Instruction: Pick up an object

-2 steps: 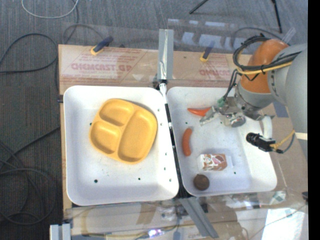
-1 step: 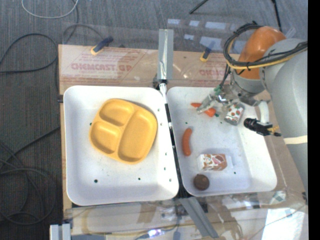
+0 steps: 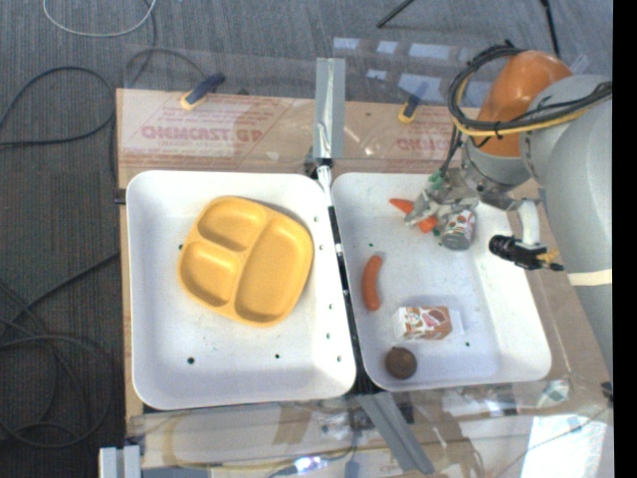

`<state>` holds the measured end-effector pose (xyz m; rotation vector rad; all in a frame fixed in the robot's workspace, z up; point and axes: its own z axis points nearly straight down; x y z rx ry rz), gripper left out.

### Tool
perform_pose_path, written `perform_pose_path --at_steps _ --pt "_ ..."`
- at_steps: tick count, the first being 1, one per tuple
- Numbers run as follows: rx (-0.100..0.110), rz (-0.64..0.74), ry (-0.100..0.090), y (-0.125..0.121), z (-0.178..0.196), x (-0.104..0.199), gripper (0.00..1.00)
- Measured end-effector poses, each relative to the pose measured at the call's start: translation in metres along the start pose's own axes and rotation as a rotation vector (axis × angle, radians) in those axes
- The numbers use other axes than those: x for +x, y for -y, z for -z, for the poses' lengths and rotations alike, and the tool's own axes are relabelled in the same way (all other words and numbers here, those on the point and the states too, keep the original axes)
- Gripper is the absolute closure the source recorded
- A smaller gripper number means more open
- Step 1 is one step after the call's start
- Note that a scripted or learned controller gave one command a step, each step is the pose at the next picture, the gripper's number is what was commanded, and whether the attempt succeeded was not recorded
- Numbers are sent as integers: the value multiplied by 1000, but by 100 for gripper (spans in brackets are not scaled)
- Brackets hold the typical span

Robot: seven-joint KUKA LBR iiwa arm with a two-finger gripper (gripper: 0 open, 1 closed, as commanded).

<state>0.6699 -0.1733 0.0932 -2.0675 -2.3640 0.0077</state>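
**Orange-banded arm down at the right bin's far edge, grasp unconfirmed**

Grey and orange, the arm reaches into the right bin [image 3: 518, 361] and sets its gripper [image 3: 439, 199] low near the far edge, over a small cluster of items. Beneath it lie a small carrot-like piece [image 3: 401, 206] and a can [image 3: 458, 229], the can tipped on its side just toward the right wall. Whether the fingers are spread or pressed together I cannot tell; the wrist and cabling mask them, and nothing is visibly pinched.

Judgement: the step in hand is the descent or closing upon an item in that cluster. The next move calls for a firm closure on one item only, then a straight lift clear of its neighbour.

The carrot-like piece lies with its long axis roughly along the far edge, its tip toward the divider. Other candidates sit apart: a sausage [image 3: 371, 282] near the left wall, lying far to near, a wrapped packet [image 3: 425, 322] and a brown ball [image 3: 401, 362] toward the near edge. A yellow divided tray [image 3: 246, 259] occupies the left bin [image 3: 159, 366].
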Motion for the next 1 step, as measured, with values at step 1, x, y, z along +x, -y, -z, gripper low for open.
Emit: perform_pose_path --at_steps 1 --pt "-1 -71 -3 27 95 33 100"
